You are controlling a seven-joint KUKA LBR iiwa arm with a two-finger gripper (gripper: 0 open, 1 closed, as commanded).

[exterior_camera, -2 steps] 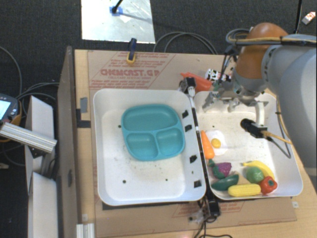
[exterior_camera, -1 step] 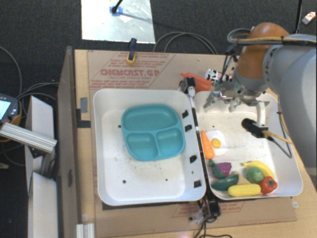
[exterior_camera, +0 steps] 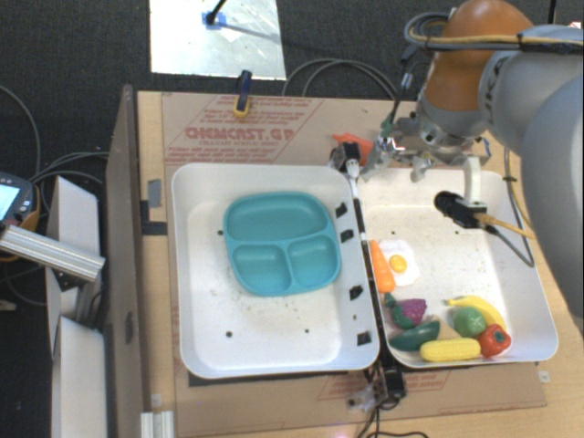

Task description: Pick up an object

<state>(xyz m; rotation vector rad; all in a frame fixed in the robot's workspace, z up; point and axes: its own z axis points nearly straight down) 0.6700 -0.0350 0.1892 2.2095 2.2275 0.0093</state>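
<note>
1. Where the arm [exterior_camera: 525, 89] reaches in from the right of the camera view, the claw [exterior_camera: 406, 153] sits over the far edge of the right-hand bin [exterior_camera: 456, 263], close to the divider between the two bins.
2. Claw state: cannot tell whether it is released or clenched, as the wrist housing hides the working end. No item is seen in it.
3. Arm: grey body, with the orange band [exterior_camera: 479, 26] above the wrist at the top right of the view.
4. Right-hand bin, contents: all items lie in the near half, well apart from the claw.
   - A carrot [exterior_camera: 381, 265] lies along the divider side, with a fried egg [exterior_camera: 400, 263] just beside it.
   - Nearer the camera is a purple vegetable [exterior_camera: 411, 310], with a dark green cucumber [exterior_camera: 415, 337] touching it on the near side.
   - A corn cob [exterior_camera: 447, 349] lies against the near wall.
   - A banana [exterior_camera: 482, 308], a green pepper [exterior_camera: 469, 321] and a tomato [exterior_camera: 495, 338] are bunched in the near right corner.
5. Left-hand bin [exterior_camera: 201, 281], contents: one teal divided tray [exterior_camera: 278, 245], lying flat near the middle, slightly towards the far side.
6. Surface: both bins rest side by side on a printed cardboard sheet [exterior_camera: 246, 126] covering the surface.
7. Task status: the toy foods available for picking all rest on the floor of the right-hand bin.
</note>
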